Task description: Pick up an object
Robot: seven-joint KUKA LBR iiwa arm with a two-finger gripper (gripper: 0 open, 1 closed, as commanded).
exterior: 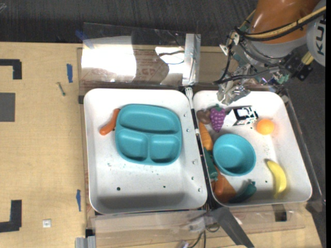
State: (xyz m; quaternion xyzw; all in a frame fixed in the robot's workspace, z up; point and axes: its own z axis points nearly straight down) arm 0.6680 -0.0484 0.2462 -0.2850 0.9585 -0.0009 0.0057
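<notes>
**Gripper poised over purple grapes at the far edge of the right bin**

The left bin (pixel 103 185) holds a teal divided plate (pixel 149 133) with three compartments, lying near the middle. Touching the plate's left edge is an orange sausage-shaped toy (pixel 109 123), set at a slant on the white floor.

Along the left wall of the right bin (pixel 295 138), just past the seam between the bins, an orange carrot (pixel 206 137) lies lengthwise. Beside it, toward the far end, is the bunch of purple grapes (pixel 217 118), small, knobbly and dark violet, with a brownish item half hidden on its left. The gripper (pixel 231 93) hangs directly above and just behind the grapes, its metal tips close over the top of the bunch; whether the tips are spread or closed cannot be told from this angle, and no object shows between them.

Below the grapes a teal bowl (pixel 235 154) sits upright, near the bin's centre. In front of the bowl, at the near left corner, are a second orange-brown piece (pixel 223 187) and a dark teal object (pixel 245 190), touching each other. To the right of the grapes lies a small black-and-white card-like item (pixel 243 113), then an orange ball (pixel 265 126) just beside it. A yellow banana (pixel 277 175) curves along the near right side, well apart from the grapes.
</notes>
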